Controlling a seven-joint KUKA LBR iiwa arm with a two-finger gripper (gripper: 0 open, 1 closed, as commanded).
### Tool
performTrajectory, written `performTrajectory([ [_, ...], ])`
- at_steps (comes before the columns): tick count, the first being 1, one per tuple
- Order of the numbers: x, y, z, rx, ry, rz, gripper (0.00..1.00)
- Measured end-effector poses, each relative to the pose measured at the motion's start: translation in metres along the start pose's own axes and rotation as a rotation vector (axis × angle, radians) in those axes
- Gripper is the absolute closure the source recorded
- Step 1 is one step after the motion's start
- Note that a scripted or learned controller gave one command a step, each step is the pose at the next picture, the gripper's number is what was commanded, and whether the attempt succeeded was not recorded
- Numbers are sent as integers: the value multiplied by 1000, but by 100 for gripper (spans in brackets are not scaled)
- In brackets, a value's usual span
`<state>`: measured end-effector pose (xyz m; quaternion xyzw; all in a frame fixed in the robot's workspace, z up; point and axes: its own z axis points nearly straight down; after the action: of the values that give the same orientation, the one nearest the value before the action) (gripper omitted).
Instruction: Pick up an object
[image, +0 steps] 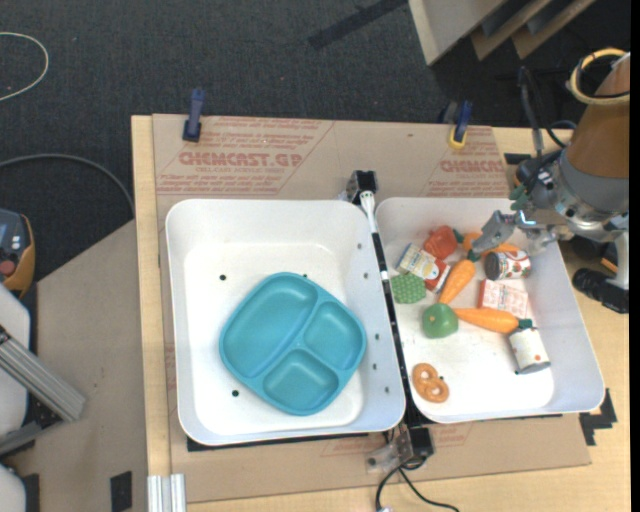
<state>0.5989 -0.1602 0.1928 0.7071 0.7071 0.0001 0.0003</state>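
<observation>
Two white bins side by side on the bench. Left bin (190, 300) holds a teal divided tray (292, 343), lying flat near the middle. Right bin (570, 375) carries the loose items: two toy carrots, one (456, 281) slanting upward, the other (487, 320) lying nearly level below it; a green round fruit (438, 321) just beside the level carrot's tip; a pretzel (430, 381) near the front rim; a pink-and-white carton (503, 297); a small white bottle (527, 350) tilted at the right. The arm (600, 150) reaches in from the right. The gripper (497, 236) hangs over the bin's far right part, near a red-and-white can (507, 263). Finger state: cannot tell. Nothing visibly held.
</observation>
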Motion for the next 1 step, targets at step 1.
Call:
performTrajectory([
  [1,25,24,88,-12,-2,-2,0],
])
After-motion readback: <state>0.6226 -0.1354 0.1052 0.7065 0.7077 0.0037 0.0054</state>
